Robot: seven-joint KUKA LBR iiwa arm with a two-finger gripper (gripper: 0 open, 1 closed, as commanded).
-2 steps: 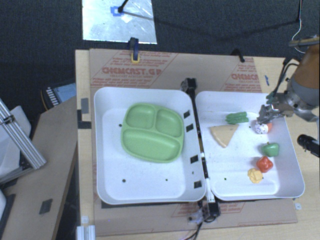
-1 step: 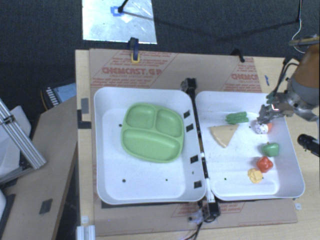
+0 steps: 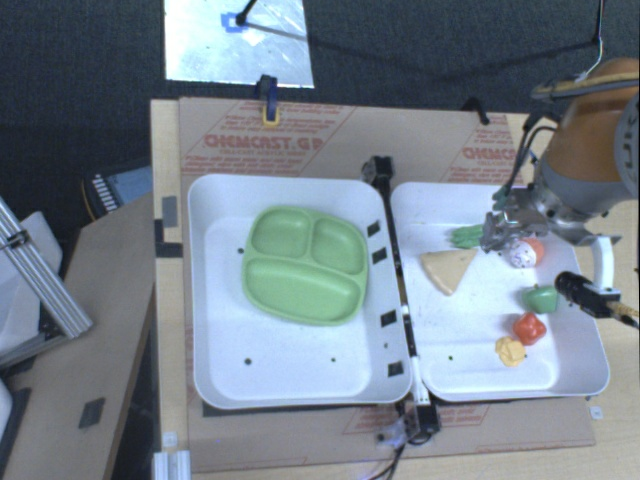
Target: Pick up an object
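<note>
— Gripper [image 3: 497, 230] hangs low in the right bin [image 3: 440, 383], by the green toy [image 3: 466, 235]. Holding anything?
— Can't tell. Nothing looks lifted; the grab and raise remain, I'd judge.

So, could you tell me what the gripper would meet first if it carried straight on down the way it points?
Probably the green leafy item just below the gripper, or the right bin's floor beside it; depth is unclear from this slanted view.

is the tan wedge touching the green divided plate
Apart. The camera view shows the tan wedge in the right bin and the green divided plate in the left bin.
</note>
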